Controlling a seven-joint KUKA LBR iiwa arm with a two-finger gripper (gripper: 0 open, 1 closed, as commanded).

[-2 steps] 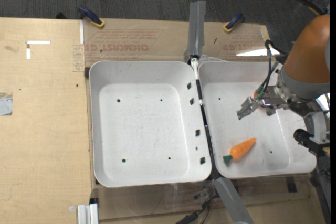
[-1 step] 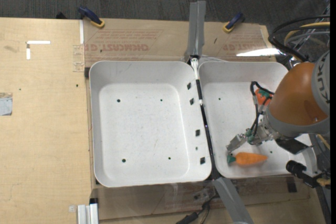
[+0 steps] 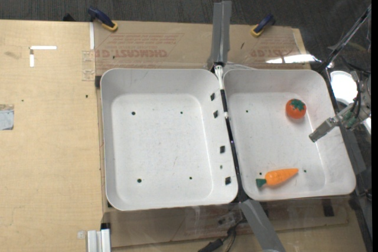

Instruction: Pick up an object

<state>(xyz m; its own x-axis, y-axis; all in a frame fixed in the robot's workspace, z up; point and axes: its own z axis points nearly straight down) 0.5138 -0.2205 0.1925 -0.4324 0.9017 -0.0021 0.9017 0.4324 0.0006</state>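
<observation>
I am hanging my gripper (image 3: 319,131) at the right bin's (image 3: 236,127) right edge, finger state impossible to tell, and judging the tomato (image 3: 296,108) just beside it the easier target than the carrot (image 3: 279,177) lying near the front wall.

Upside-down red "CHEMCAST GP" print on cardboard sheet (image 3: 153,49) behind bins.
</observation>
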